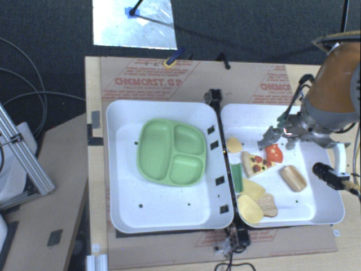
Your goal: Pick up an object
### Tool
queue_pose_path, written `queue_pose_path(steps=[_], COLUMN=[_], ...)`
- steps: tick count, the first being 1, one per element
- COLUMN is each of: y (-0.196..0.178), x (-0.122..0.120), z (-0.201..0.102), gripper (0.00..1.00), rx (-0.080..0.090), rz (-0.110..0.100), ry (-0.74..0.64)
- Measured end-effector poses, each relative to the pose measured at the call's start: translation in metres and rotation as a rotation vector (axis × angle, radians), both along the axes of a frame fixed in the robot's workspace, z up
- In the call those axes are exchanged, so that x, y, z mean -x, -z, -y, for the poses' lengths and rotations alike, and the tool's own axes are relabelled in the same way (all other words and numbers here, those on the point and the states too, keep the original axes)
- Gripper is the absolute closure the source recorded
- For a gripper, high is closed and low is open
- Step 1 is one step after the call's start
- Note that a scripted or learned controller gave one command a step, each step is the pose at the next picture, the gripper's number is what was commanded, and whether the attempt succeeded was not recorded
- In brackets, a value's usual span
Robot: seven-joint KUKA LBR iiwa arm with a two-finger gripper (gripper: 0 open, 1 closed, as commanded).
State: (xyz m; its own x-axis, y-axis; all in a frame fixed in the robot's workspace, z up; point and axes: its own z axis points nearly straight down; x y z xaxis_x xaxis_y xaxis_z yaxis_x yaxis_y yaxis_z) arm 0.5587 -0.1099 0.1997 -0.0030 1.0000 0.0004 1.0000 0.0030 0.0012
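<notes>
The right bin (pixel 321 208) holds several toy foods. Among them are a pizza slice (pixel 254 165), a red tomato piece (pixel 274 153), a tan bread roll (pixel 293 178), yellow chips (pixel 251 199), a brown cookie (pixel 268 205), a green stick (pixel 236 177) and a small yellow piece (pixel 234 145). My gripper (pixel 277 138) hangs over the upper middle of that bin, just above the red tomato piece and beside the pizza slice. Nothing is seen held in it.
The left bin (pixel 127 208) carries a green divided plate (pixel 172 152). A black divider (pixel 223 151) with clips runs between the two bins. The arm's orange band (pixel 338 78) and grey wrist hang over the right bin's far right side. Cardboard lies under both bins.
</notes>
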Motion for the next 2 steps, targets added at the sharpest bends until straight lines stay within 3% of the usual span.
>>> queue_pose_path(steps=[1, 2], y=[0.118, 0.1], x=[-0.002, -0.005], z=[-0.014, -0.014], gripper=[0.0, 1.0], rx=[0.001, 0.0], rz=[-0.002, 0.009], ry=[0.0, 0.002])
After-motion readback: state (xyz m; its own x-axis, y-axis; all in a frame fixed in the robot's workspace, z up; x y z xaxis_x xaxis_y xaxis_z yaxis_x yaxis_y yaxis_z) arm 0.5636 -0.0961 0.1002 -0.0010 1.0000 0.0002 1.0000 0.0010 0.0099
